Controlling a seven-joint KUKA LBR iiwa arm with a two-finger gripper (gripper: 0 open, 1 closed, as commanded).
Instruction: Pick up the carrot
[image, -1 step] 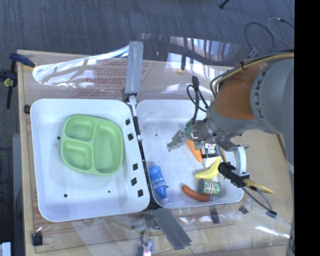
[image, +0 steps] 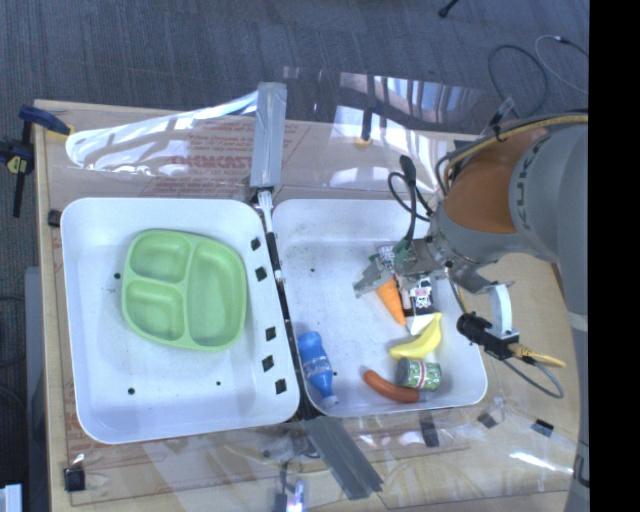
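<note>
The orange carrot (image: 391, 300) lies in the right bin (image: 330, 255), towards its right side, pointing down and to the right. My gripper (image: 386, 268) hangs low over the bin, right above the carrot's upper end and touching or nearly touching it. The grey arm with its orange band (image: 482, 200) comes in from the right and hides the gripper's back part.
A yellow banana (image: 418, 338), a green can (image: 420, 375) and a red sausage (image: 390, 386) lie just below the carrot. A blue bottle (image: 316, 366) rests by the divider. The left bin (image: 90, 350) holds a green divided plate (image: 185, 288).
</note>
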